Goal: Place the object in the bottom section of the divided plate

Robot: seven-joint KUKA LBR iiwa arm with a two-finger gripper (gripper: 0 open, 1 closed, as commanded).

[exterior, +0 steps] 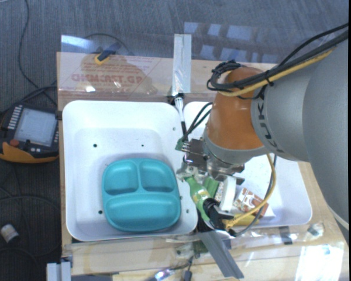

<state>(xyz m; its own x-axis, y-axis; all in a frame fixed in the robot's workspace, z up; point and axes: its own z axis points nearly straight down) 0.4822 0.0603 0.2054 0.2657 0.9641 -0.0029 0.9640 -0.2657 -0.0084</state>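
Observation:
A teal divided plate [141, 194] lies in the left white bin [88, 133], toward its front. It has two small sections at the back and one wide section at the front, all bare. My gripper [198, 179] hangs low at the left edge of the right bin [292, 204], just right of the plate. A green object [200, 188] shows directly under the gripper; the wrist hides much of it, so I cannot see whether it is held.
A small orange and white packet [247, 200] lies in the right bin beside the gripper. The wall between the two bins [184, 127] runs just left of the gripper. A handheld pendant [29, 134] sits on the floor at the left.

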